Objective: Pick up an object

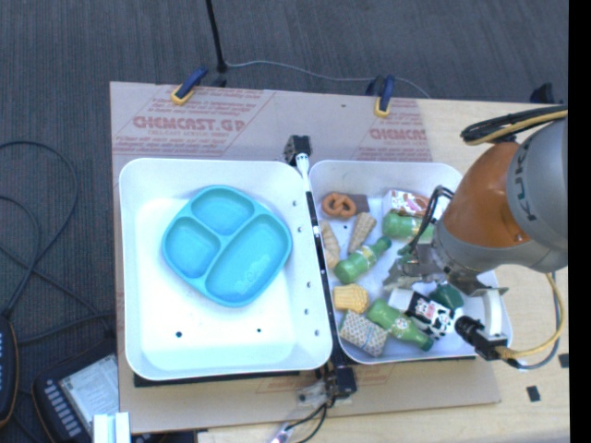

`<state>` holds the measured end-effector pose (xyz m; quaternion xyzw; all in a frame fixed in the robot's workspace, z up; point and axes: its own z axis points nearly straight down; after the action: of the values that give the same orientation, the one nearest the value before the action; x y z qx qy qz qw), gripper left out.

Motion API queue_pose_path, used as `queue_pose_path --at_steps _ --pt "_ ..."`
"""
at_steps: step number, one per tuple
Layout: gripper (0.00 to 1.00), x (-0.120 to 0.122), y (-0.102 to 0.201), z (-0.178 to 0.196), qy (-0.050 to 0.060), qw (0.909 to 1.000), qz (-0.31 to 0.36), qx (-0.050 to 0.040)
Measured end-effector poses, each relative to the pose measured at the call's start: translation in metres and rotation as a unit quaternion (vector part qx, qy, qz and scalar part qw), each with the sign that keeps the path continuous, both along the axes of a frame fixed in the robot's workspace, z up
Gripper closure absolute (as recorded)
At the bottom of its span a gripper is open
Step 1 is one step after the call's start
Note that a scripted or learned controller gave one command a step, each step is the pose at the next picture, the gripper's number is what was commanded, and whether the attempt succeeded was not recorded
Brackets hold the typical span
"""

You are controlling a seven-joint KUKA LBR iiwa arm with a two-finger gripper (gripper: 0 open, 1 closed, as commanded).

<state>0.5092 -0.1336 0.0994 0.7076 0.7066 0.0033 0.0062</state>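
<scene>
Grey arm [503, 210] with orange band low over the right bin [388, 169], claw [411, 270] down among the toys.

Claw opening impossible to tell, hidden under the wrist. Just beside the claw: green bottle [360, 261], second green bottle [399, 323], cow figure [429, 314]. Farther off, pretzel [338, 205] and corn [350, 297]. Best practice, as a judgement: centre on one bottle, close squarely, lift straight. Left of the claw, blue divided plate [226, 245] in the left bin [148, 275].

A blue divided plate [227, 245] lies in the left white bin [148, 340]. Both bins rest on a printed cardboard sheet [194, 123], held at its far edge by two yellow-and-blue clamps [189, 85]. Black cables [37, 210] cross the grey carpet [369, 17].
</scene>
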Motion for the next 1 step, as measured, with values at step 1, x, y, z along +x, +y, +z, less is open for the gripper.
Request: queue_pose_path --at_steps 1 --pt "0.00 -0.0003 0.0001 -0.0003 0.001 1.0000 0.000 0.0001"
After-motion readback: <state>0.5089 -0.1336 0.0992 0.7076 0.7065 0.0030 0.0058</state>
